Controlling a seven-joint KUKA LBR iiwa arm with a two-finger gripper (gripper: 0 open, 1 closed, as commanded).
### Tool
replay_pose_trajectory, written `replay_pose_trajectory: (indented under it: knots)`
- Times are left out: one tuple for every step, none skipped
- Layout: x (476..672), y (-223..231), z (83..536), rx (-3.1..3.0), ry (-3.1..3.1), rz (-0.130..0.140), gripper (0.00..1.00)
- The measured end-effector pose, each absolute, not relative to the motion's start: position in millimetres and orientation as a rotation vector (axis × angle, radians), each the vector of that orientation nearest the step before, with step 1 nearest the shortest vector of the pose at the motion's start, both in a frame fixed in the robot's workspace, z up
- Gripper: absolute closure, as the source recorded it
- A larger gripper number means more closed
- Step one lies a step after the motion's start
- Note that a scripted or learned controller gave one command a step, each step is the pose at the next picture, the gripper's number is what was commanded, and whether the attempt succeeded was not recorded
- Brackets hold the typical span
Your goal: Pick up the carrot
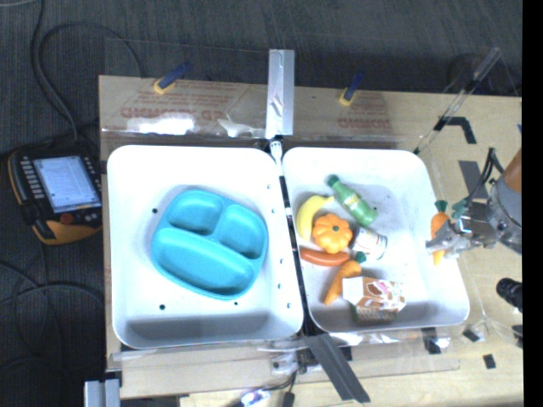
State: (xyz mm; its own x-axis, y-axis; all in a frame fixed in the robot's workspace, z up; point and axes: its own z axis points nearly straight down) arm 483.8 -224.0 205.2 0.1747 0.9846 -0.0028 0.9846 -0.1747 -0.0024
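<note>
The carrot [438, 224] is a small orange toy with a green top. It hangs upright over the right rim of the right bin [399, 164]. My gripper [445, 242] reaches in from the right and is shut on the carrot across its lower half. The orange body and green top stick out above the fingers, and a pale tip shows below them.
The right bin holds a heap left of centre: a banana [309, 214], green bottle [352, 200], pumpkin [333, 231], red sausage [321, 258], white can [372, 243], an orange wedge-shaped toy [340, 281] and a small carton [375, 298]. A blue divided tray [209, 241] lies in the left bin [127, 227].
</note>
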Motion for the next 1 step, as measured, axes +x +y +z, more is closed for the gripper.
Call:
replay_pose_trajectory:
  knots:
    - [568.0,-196.5,238.8,-2.235,-2.207,0.006,1.0]
